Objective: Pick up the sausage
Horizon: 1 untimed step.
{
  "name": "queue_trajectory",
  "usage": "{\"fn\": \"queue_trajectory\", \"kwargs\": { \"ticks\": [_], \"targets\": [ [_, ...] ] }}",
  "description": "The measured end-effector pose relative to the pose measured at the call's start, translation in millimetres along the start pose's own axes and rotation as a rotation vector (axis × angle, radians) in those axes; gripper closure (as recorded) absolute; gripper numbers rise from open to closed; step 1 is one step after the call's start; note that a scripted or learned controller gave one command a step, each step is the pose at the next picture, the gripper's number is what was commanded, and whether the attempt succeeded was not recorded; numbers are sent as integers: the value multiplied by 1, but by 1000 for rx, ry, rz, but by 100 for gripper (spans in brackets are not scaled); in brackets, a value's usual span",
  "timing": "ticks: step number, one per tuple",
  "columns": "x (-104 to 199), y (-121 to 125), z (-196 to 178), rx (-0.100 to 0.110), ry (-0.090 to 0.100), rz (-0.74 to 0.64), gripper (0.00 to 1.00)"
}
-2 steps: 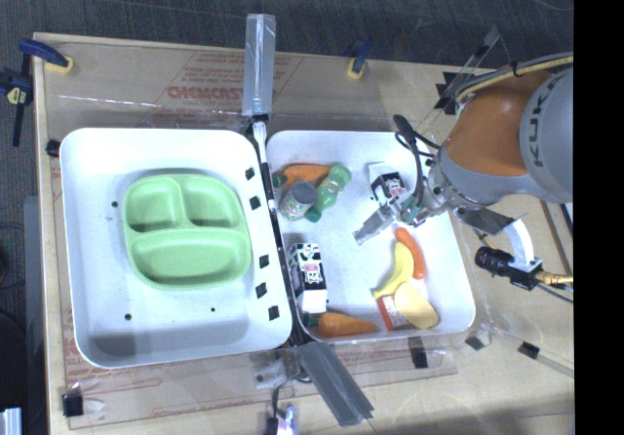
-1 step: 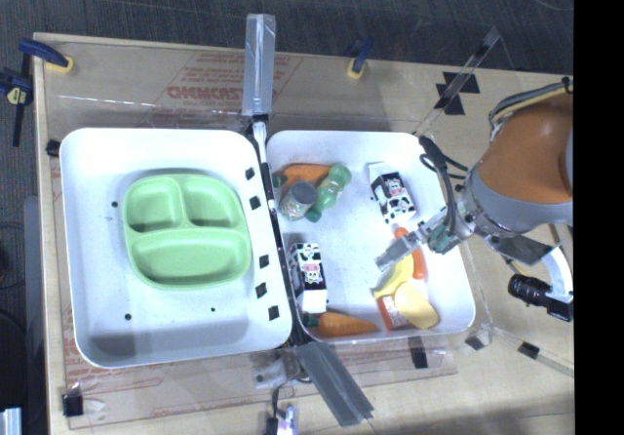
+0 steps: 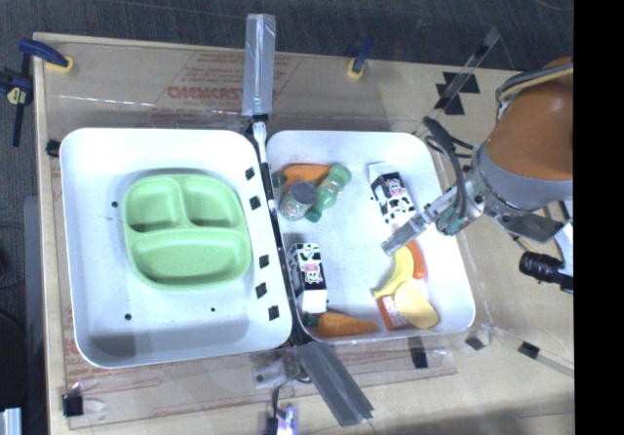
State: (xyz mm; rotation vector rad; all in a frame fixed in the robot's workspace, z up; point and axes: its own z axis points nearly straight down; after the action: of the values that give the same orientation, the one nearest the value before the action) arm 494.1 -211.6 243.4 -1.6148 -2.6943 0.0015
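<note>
The sausage [image 3: 418, 260], short and reddish-orange, lies in the right bin [image 3: 351, 145] near its right wall, touching a yellow banana [image 3: 394, 274]. My gripper [image 3: 398, 238] reaches in from the right, low over the bin, with its tip just above and left of the sausage's upper end. I cannot make out anything held in it. The gripper body partly hides the sausage's top.
Around it are a cow-print carton [image 3: 390, 197], a yellow-and-orange packet [image 3: 408, 307], a second carton [image 3: 310, 277], an orange carrot [image 3: 345, 325] at the front, and another carrot [image 3: 303, 172], a can [image 3: 295, 198] and a green bottle [image 3: 328, 190] at the back left. The left bin [image 3: 97, 326] holds a green divided plate [image 3: 185, 228].
</note>
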Motion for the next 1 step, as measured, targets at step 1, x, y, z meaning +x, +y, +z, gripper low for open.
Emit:
{"fn": "queue_trajectory", "kwargs": {
  "ticks": [1],
  "targets": [
    [-8,16,34,2,2,-4,0]
  ]
}}
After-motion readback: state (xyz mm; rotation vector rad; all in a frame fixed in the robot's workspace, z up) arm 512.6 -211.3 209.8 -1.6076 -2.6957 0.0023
